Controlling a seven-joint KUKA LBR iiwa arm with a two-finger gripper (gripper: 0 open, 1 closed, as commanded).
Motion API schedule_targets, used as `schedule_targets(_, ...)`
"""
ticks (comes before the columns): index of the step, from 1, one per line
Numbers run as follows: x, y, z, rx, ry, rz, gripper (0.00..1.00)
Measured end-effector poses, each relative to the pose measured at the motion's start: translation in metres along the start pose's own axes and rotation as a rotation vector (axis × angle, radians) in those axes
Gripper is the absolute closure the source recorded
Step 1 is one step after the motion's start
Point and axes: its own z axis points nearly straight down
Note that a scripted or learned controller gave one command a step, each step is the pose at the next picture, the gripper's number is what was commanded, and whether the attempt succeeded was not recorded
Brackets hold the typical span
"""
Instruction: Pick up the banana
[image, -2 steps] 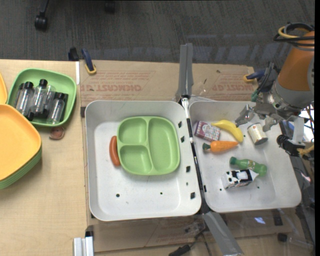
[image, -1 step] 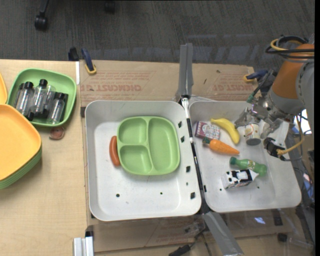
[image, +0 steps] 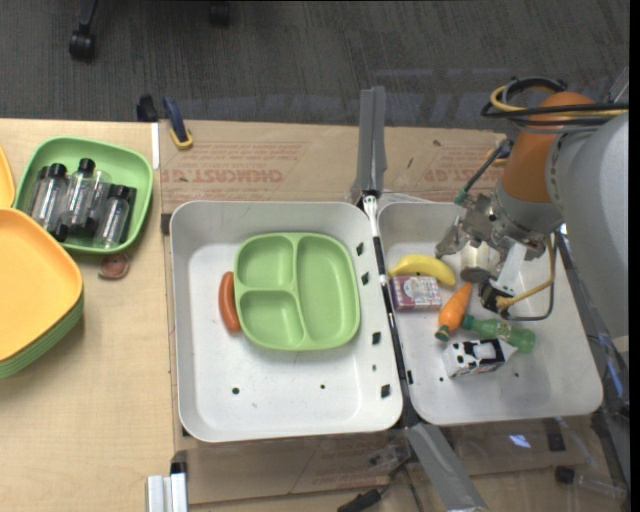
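Observation:
The yellow banana (image: 423, 267) lies on its side near the left wall of the right bin (image: 560, 400), its curve arching upward. My gripper (image: 468, 254) hangs just to the banana's right, low over the bin, beneath the orange-banded wrist. It is close to the banana's right end; nothing visibly sits in its grasp. The arm's body hides part of the bin's back right corner.
A pink box (image: 415, 292) lies directly below the banana, with an orange carrot (image: 454, 308), a green bottle (image: 502, 331) and a black-and-white item (image: 476, 355) nearby. The left bin (image: 200, 380) bears a green divided plate (image: 298, 290) and a red sausage-shaped item (image: 229, 302).

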Motion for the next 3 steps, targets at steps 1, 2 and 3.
schedule_targets(1,-0.028,-0.008,0.0,-0.001,0.0,-0.359,0.0)
schedule_targets(2,-0.03,-0.008,-0.009,-0.001,0.0,-0.355,1.0)
schedule_targets(3,-0.051,0.051,-0.012,0.021,-0.004,-0.387,1.0)
